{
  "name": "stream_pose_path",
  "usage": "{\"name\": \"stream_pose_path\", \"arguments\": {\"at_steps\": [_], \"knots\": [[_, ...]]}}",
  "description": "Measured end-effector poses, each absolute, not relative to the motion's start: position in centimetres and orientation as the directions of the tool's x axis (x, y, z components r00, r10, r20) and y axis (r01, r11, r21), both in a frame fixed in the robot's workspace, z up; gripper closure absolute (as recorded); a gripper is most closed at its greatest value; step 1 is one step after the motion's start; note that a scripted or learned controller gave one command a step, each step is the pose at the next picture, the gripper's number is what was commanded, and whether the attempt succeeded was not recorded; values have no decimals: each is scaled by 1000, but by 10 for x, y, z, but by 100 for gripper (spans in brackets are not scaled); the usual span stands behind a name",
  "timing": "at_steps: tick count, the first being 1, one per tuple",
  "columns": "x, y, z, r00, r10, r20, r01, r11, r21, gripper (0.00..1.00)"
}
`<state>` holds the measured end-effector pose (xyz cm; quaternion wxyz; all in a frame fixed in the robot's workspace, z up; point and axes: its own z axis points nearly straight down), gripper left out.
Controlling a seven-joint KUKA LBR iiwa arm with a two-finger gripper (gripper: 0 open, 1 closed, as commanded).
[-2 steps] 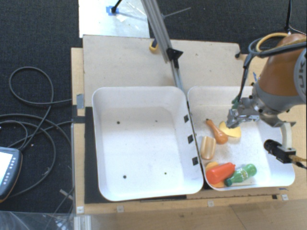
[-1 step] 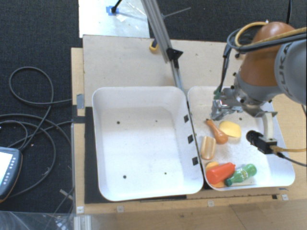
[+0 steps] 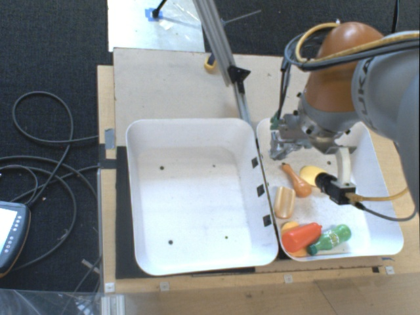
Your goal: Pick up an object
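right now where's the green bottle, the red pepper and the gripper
green bottle (image 3: 331, 238), camera view, middle of its body
red pepper (image 3: 303, 233), camera view, middle of its red flesh
gripper (image 3: 278, 151), camera view, at its fingertips

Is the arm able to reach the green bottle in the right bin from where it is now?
Probably yes. The green bottle lies uncovered near the right bin's front edge, touching only the red object beside it. The end effector hangs over the same bin, further back, with nothing between.

Smooth white plastic bins (image 3: 197, 254), glossy green bottle (image 3: 331, 238).
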<state>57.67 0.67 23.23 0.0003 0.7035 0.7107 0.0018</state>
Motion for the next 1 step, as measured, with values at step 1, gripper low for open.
{"name": "stream_pose_path", "arguments": {"at_steps": [1], "knots": [[582, 59, 225, -11, 1000, 2, 1000, 11, 2, 100]]}}
